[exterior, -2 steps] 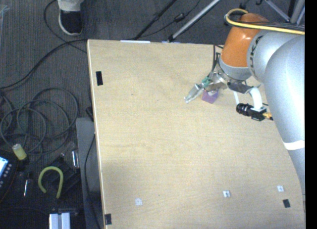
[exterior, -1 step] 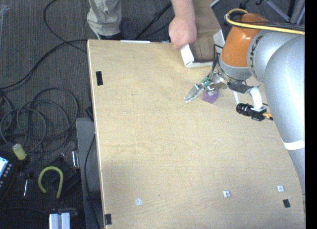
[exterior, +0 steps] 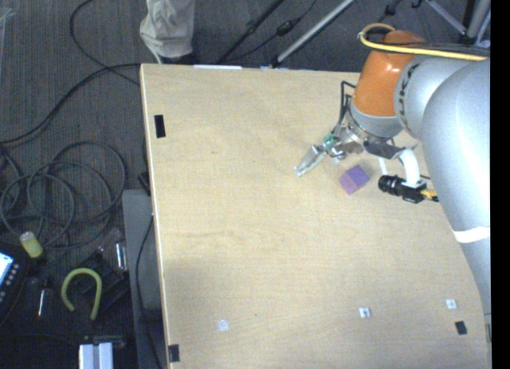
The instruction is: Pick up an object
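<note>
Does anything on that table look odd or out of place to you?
Not much. A small purple block lies alone on the tan board, turned at a slant to its edges. The gripper hangs just left of it, not on it. Off the board, cables sprawl loose across the floor.

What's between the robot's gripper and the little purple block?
Nothing but bare tan board. In the camera view, the gripper sits just left of the purple block, a short gap apart.

No readable text, labels or numbers anywhere (markings too small).
</note>
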Controlling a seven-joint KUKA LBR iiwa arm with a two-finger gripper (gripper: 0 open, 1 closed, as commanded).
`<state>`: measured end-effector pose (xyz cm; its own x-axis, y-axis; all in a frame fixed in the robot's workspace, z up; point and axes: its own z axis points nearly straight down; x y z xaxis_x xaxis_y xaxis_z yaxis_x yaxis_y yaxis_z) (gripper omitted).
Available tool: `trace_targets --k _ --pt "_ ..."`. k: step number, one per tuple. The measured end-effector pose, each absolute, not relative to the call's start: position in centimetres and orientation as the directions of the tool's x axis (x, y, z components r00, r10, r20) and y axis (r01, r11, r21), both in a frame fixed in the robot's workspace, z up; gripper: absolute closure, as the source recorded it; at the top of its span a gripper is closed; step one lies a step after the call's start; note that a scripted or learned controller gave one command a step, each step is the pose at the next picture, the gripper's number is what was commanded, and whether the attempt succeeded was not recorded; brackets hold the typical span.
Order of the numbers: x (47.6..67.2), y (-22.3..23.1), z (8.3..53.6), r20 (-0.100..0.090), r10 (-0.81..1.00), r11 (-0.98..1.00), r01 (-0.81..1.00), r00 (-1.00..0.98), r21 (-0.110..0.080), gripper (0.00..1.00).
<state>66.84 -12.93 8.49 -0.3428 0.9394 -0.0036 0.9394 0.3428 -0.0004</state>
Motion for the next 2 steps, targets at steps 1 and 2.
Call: trace_targets --k 1,2 --pt "64.8 -20.1 15.2 -0.003 0.869 0.495 0.869 -0.495 0.000 0.00" --pt "64.8 -18.3 8.4 -0.002 0.840 0.543 0.840 -0.543 0.000 0.00"
